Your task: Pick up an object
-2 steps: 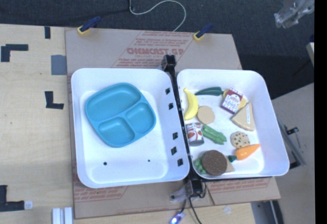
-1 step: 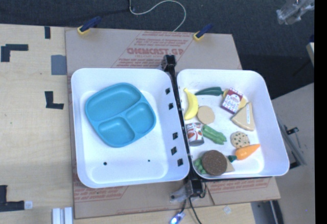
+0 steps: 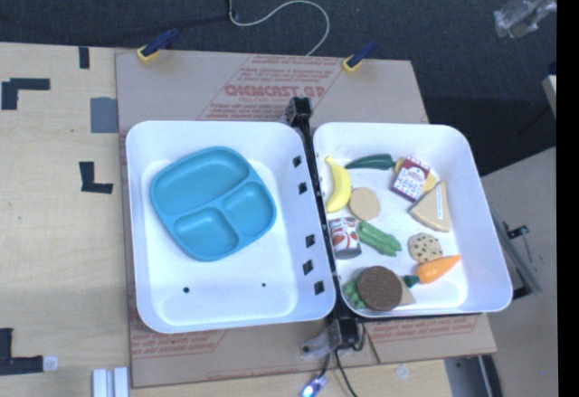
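Observation:
The right bin [image 3: 479, 196] holds several toy foods. Among them are a yellow banana [image 3: 337, 184], a green chili [image 3: 371, 162], a red box [image 3: 411, 178], a sandwich wedge [image 3: 434, 207], a small can [image 3: 344, 237], a carrot [image 3: 437, 269] and a dark round burger [image 3: 378, 288]. My gripper [image 3: 525, 8] hangs blurred at the top right corner of the camera view. It is high above the dark floor, well away from both bins, and nothing can be seen in it.
The left bin [image 3: 163, 296] holds a blue divided plate [image 3: 213, 203]. Both bins rest on a cardboard sheet [image 3: 271, 88] held by two clamps at its far edge. A white cable [image 3: 271, 11] loops behind it.

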Action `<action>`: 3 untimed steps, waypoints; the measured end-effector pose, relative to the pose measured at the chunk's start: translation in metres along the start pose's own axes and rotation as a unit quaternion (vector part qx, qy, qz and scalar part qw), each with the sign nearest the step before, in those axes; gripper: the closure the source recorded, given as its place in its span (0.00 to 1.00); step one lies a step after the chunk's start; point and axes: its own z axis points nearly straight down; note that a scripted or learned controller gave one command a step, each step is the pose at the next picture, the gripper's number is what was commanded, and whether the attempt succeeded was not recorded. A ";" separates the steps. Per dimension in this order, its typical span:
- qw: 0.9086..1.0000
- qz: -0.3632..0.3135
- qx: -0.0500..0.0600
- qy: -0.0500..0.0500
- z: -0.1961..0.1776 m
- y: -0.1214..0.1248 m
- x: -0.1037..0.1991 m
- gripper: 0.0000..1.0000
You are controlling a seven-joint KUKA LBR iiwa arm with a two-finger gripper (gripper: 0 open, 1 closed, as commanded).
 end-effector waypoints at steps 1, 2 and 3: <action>1.000 0.000 0.000 0.000 -0.010 0.000 0.001 1.00; 1.000 -0.001 0.000 0.000 -0.020 0.001 0.001 1.00; 1.000 -0.001 0.000 0.000 -0.030 0.001 0.001 1.00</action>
